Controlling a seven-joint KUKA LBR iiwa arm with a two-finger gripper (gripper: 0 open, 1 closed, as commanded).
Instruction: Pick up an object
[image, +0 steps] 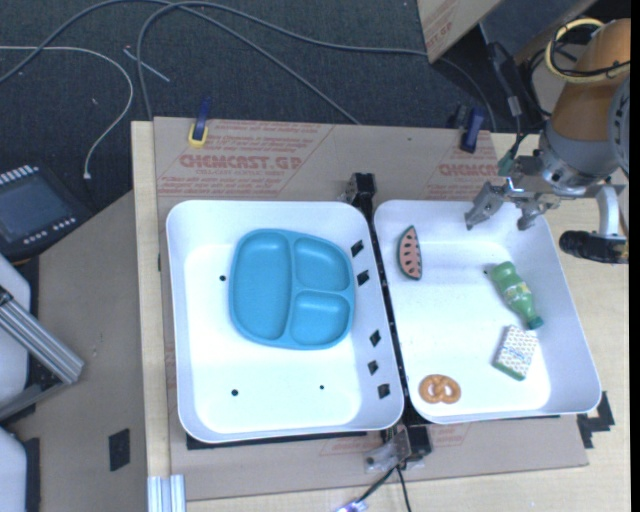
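Note:
The right bin (560, 400) holds a watermelon slice (408, 253) at its upper left, a green bottle (515, 293) lying right of centre, a small white and green box (515, 352) below the bottle, and a pretzel (439, 389) near the front edge. My gripper (502, 212) hangs over the bin's far right corner, its two fingers spread open with nothing between them. It is above and apart from the bottle, which lies just in front of it.
The left bin (200, 390) holds a blue sectioned plate (291, 288). Black clips run along the divider (378, 330) between the bins. Cables lie on the dark floor beyond the bench, and a cardboard box (450, 25) stands at the back right.

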